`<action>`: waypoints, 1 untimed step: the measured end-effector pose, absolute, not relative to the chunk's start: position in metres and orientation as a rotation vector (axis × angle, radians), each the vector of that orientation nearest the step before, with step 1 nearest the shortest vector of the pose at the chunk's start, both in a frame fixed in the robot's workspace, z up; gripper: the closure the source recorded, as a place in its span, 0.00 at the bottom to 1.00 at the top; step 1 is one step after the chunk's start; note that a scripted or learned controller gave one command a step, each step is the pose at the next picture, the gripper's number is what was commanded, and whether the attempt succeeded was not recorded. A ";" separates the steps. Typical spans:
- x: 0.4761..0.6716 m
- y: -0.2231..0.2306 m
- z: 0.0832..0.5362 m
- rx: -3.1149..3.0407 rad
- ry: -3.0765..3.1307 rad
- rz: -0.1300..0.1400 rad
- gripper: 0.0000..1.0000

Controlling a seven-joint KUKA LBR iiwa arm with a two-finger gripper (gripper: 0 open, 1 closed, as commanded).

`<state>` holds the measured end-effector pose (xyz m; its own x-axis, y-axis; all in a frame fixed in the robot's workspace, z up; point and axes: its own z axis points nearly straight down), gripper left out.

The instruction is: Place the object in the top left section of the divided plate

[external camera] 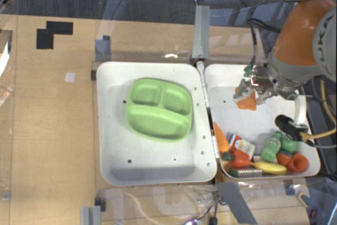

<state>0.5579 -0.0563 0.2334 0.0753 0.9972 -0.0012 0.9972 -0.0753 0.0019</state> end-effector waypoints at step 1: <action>0.488 -0.015 0.319 2.251 2.187 0.004 1.00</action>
